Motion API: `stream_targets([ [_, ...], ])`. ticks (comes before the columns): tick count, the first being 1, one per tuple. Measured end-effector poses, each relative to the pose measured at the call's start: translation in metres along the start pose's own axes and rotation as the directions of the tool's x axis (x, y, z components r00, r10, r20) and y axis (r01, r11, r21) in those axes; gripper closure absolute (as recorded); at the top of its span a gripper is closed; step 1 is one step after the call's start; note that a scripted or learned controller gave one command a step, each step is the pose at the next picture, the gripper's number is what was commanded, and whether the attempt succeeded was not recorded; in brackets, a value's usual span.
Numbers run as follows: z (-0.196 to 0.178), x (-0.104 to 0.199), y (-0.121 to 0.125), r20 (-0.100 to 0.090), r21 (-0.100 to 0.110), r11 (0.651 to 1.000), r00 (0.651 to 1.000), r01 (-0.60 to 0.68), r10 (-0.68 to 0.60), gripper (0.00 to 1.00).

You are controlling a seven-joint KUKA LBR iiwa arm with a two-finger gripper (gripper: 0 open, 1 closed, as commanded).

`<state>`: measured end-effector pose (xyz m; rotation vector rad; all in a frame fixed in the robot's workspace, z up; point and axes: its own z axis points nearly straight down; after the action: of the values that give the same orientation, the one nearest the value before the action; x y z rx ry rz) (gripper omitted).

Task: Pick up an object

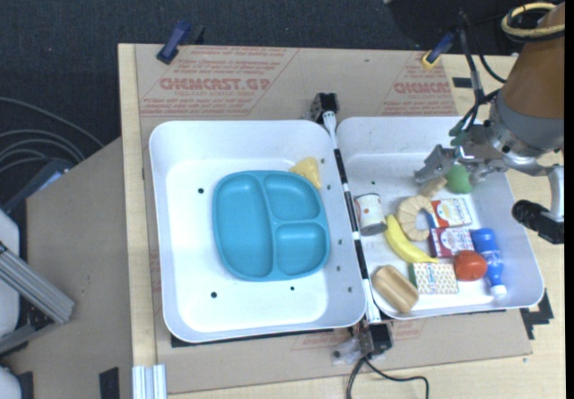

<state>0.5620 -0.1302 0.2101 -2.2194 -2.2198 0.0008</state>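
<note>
The arm reaches in from the right, its orange band above the wrist, and the gripper (451, 166) sits low over the far part of the right bin (386, 133). A small green round object (459, 178) lies right at the gripper's tip, partly covered by the metal parts. Whether it sits between the fingers or just beside them cannot be told, and the same goes for how wide the fingers stand (the wrist hides them from above).

The rest of the right bin's load lies nearer the camera: a banana (404, 243), a ridged round biscuit-like piece (414, 216), a small can (368, 209), a red and white carton (450, 213), a blue bottle (489, 254), a red tomato-like ball (469, 265), a checked packet (436, 278) and a bread roll (395, 288). They crowd together, several touching. In the left bin (179, 236) lie a blue divided plate (269, 225) and a yellow object (308, 170) at the plate's far edge.

By its look, this is the approach or closing step of a pick, with the green object the likely target. The next move would call for the fingers to straddle it squarely before closing, then a straight lift. A round thing could easily roll out of the squeeze.
</note>
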Motion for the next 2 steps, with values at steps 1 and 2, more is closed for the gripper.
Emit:
stream_targets([
  [1, 0.126, -0.024, 0.054, 0.001, -0.001, 1.000, 1.000, -0.001, 0.001, 0.00],
  [2, 0.115, -0.025, 0.055, 0.002, -0.005, 1.000, 1.000, -0.001, 0.001, 1.00],
])
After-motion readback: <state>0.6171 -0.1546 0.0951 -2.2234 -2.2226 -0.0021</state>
